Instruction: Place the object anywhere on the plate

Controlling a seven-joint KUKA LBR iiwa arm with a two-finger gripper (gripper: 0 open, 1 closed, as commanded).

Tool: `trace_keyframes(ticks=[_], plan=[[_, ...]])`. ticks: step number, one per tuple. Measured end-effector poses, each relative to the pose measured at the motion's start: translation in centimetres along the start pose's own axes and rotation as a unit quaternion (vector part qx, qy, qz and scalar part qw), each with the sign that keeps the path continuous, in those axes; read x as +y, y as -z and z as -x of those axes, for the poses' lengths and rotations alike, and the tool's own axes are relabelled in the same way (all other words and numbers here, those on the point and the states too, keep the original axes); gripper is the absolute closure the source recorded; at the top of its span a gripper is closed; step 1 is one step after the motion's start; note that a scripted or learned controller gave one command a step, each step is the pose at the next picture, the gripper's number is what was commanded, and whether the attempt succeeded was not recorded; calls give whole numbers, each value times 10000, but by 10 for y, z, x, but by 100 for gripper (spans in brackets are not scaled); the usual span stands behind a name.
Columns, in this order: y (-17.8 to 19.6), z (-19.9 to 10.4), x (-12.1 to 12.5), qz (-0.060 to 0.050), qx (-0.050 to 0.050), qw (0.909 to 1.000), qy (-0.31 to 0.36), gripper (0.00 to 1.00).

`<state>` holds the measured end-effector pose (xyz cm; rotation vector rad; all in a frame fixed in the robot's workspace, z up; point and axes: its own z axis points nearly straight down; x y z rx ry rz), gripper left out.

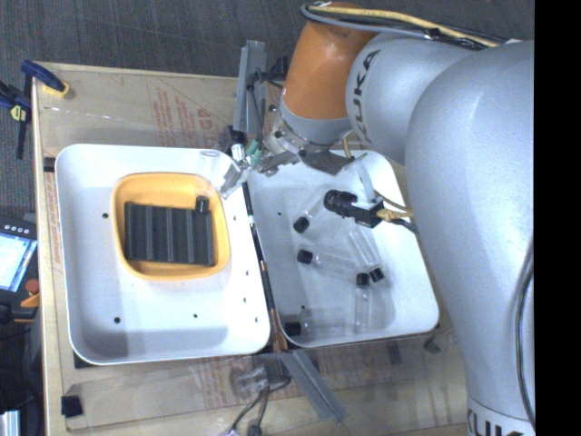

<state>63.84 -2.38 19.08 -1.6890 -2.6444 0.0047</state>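
A yellow plate (136,189) lies in the left white bin (91,325). A dark ribbed rectangle (172,234) covers its middle. A small black piece (201,204) rests at the plate's upper right corner, on the edge of the dark rectangle. My gripper (232,173) hangs over the strip between the two bins, just above and to the right of that corner, its tip pointing down-left toward the black piece. Whether it touches the piece I cannot tell.
The right white bin (413,307) holds several clear vials with black caps, such as one vial (338,260) at its middle and one cap (301,223) higher up. The grey arm covers that bin's upper right. A blue clamp (44,77) sits at the bench's far left corner.
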Motion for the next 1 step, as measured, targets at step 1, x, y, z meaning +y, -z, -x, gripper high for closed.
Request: trace_keyframes(ticks=[1], plan=[[40,-36,0,18,-11,9996,-294,0]])
